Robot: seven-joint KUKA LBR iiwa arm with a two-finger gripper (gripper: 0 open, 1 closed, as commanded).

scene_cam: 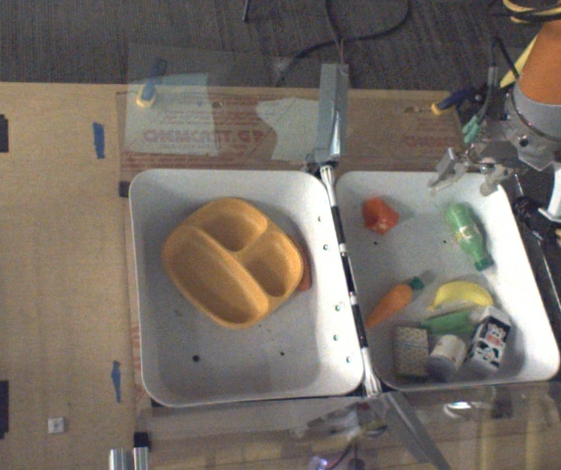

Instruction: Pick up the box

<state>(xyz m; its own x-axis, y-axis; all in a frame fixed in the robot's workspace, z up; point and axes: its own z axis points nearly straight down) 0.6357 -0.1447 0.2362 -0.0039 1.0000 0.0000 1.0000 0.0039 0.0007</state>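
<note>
**Ana:** Down at the near edge of the right bin [544, 351] sits the clutter: a speckled block [411, 351], a grey can [446, 355], and the box [490, 344], a small white carton with dark print, lying at the bin's near right corner and touching the can.

**Ben:** And the gripper [468, 167]?

**Ana:** It hangs over the far edge of that same bin, well apart from the box. Its fingers stand spread with nothing between them.

**Ben:** So which step is this?

**Ana:** I judge it the approach, with no grasp begun. A green bottle [469, 233] and a banana [461, 295] lie between the gripper and the box.

**Ben:** What does the next move need?

**Ana:** Travel toward the near right corner, above those things, then a descent with the fingers straddling the carton. The can pressed against it leaves little room on that side, so a finger could land on the can instead.

**Ben:** The left bin [163, 360]?

**Ana:** It bears a yellow divided plate [231, 260], no part of this.
</note>
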